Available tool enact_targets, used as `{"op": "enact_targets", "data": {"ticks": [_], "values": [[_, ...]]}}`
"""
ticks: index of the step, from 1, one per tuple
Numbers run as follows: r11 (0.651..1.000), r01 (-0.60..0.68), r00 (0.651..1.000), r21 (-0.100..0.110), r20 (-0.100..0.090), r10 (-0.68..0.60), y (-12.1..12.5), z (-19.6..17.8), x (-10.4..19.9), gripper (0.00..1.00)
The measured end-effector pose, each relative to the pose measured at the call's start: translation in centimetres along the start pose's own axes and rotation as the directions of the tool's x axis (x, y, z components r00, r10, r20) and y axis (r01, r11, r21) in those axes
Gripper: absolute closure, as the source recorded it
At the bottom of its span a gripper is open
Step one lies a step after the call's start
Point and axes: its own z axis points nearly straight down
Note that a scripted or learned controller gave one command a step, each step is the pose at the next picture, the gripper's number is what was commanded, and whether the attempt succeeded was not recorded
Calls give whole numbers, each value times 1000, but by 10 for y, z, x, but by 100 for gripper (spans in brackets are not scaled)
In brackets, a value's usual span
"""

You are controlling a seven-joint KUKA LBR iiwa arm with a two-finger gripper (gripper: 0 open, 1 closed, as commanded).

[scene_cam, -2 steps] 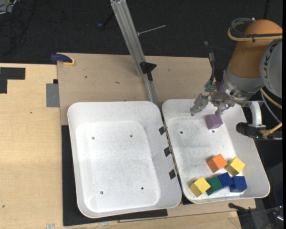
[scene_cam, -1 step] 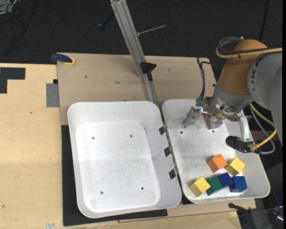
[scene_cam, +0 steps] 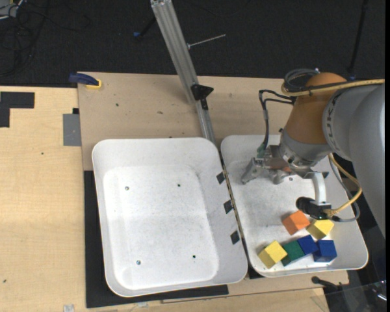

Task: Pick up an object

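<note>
Camera view: blocks (scene_cam: 301, 242) beside half-hidden arm (scene_cam: 312, 119)

Large grey arm (scene_cam: 361, 125), smooth and rounded, pale grey shell with a soft sheen, bulkiest at about 3 o'clock in the view. Orange band (scene_cam: 309, 112) above the wrist, dome-shaped, glossy, warm amber in tone. Below the band a darker grey collar, then a metal-coloured end effector (scene_cam: 268, 169) with angular silver parts spreading toward 9 o'clock. Thin black cables looped over the top of the orange band at 12 o'clock and trailing down its 9 o'clock side. A yellow cable running along the grey shell toward 3 o'clock, another curving low at about 5 o'clock beside a white bracket and a black fitting.
</note>
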Motion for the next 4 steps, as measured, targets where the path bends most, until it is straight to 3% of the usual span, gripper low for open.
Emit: {"op": "enact_targets", "data": {"ticks": [1,3,4], "values": [[1000,-7,1000,-3,1,7,0,-13,-2,100],[1000,-6,1000,-9,2,6,1,-100,-11,100],[1000,3,1000,-13,2,-3,4,-163,-12,100]]}}
